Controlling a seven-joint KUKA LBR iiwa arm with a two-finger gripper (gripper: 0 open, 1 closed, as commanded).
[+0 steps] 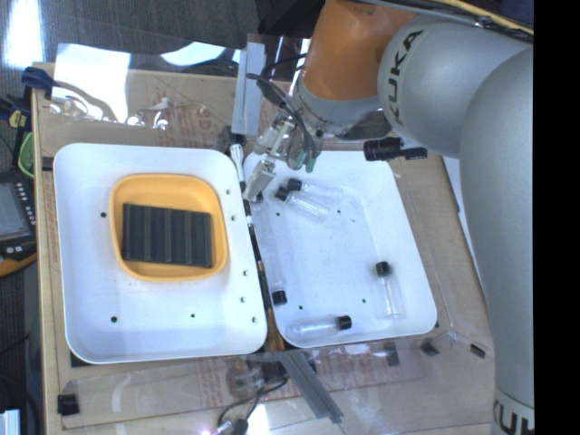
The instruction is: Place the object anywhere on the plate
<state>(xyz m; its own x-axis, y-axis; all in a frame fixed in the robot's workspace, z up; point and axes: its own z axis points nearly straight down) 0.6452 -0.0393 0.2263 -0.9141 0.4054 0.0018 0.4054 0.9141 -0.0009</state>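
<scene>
Grey arm (453,89) looms over the right bin (412,243), its gripper (272,161), jaw state unclear, just above a clear vial (308,202).

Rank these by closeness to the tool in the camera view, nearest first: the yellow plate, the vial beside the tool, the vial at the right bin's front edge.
From the tool:
1. Vial beside it, right bin's back.
2. Yellow plate, left bin.
3. Front-edge vial, right bin's front.
</scene>
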